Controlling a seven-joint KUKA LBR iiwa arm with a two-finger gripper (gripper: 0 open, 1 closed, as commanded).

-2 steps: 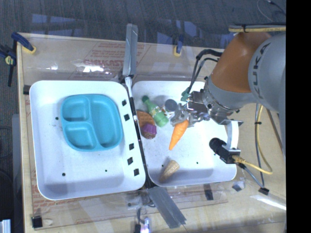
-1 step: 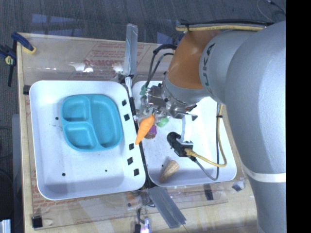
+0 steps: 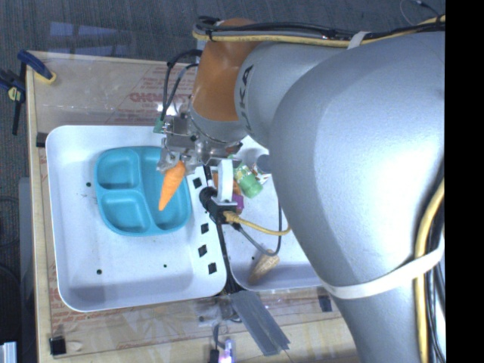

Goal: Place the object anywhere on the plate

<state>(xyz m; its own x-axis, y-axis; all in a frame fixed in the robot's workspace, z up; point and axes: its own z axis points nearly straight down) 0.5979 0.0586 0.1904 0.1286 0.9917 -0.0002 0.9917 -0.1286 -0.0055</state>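
A blue plate (image 3: 121, 203) with three compartments lies in the left white bin (image 3: 83, 271). An orange carrot (image 3: 171, 187) hangs point down over the plate's right compartment, its thick end up between the fingers of my gripper (image 3: 176, 165). The gripper is shut on the carrot's top. It sits under the arm's orange band (image 3: 219, 74), above the plate's right edge. I cannot tell whether the carrot's tip touches the plate.
The right bin (image 3: 291, 278) holds a small cluster of green, purple and white items (image 3: 246, 181) and a tan object (image 3: 265, 263). A yellow cable (image 3: 261, 231) loops over it. The grey arm covers most of the right bin.
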